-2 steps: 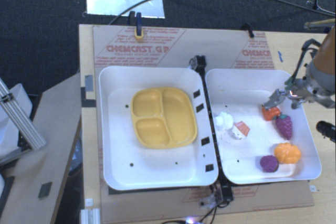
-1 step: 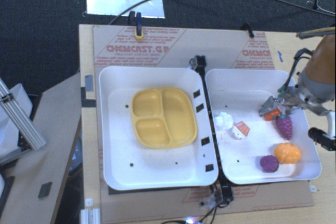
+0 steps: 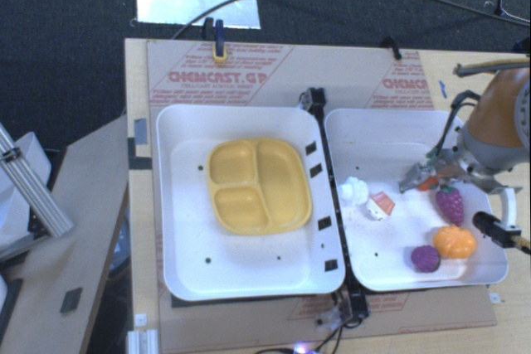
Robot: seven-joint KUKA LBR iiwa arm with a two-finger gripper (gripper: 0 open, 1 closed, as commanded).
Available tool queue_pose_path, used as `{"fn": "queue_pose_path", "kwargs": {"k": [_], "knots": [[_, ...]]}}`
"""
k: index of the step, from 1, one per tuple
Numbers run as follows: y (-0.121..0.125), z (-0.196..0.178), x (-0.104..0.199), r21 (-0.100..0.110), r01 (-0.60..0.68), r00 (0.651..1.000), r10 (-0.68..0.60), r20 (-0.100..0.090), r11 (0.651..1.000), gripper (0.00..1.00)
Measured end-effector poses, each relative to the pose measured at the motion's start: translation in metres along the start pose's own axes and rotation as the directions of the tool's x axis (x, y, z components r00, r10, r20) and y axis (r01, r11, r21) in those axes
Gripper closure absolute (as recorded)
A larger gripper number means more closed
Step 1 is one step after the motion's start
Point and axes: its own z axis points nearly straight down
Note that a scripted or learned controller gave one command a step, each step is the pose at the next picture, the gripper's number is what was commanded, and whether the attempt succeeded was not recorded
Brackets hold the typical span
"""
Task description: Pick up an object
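I see my claw (image 3: 425, 178) low in the right white bin (image 3: 390, 128) beside the purple grape bunch (image 3: 450, 204), nothing visibly lifted yet, its grip state I cannot tell, so the pick remains undone.

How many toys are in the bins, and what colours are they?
Yellow: 1, the divided tray
Purple: 2, the grape bunch and the round fruit
Orange: 1, the pumpkin
White: 1, the small white item
Red and white: 1, the small packet
Total: 6
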Motion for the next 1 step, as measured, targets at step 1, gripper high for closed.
{"fn": "queue_pose_path", "kwargs": {"k": [1], "knots": [[0.0011,-0.0129,-0.0005,-0.003,0.000,1.000,0.000,0.001,1.000,1.00]]}}
